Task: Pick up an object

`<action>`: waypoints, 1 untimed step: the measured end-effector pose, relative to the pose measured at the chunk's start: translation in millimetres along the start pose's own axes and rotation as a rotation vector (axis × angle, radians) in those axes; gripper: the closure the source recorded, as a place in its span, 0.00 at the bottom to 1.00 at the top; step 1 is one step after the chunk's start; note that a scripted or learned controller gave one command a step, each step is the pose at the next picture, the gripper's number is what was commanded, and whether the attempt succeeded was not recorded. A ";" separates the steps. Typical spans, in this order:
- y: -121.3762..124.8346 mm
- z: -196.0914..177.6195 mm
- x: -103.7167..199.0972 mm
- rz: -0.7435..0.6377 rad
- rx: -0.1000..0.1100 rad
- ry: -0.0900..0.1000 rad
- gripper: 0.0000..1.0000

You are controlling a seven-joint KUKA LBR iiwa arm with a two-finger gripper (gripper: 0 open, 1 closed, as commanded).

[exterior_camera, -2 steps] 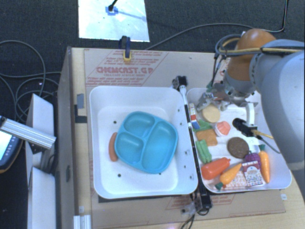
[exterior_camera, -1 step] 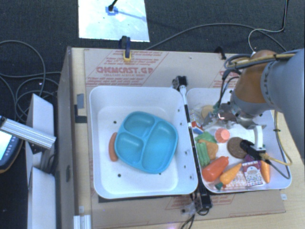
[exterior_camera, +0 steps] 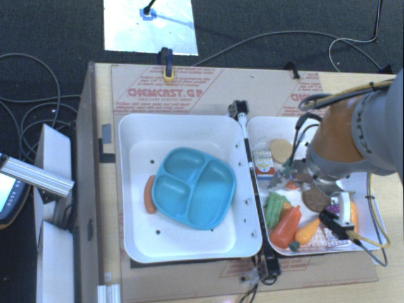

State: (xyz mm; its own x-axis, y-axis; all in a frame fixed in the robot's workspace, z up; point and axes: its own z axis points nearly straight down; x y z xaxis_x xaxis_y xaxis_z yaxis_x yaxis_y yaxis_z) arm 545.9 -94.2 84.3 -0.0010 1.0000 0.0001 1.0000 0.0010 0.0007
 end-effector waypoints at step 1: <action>0.9 -10.6 0.1 -0.001 -0.002 0.000 1.00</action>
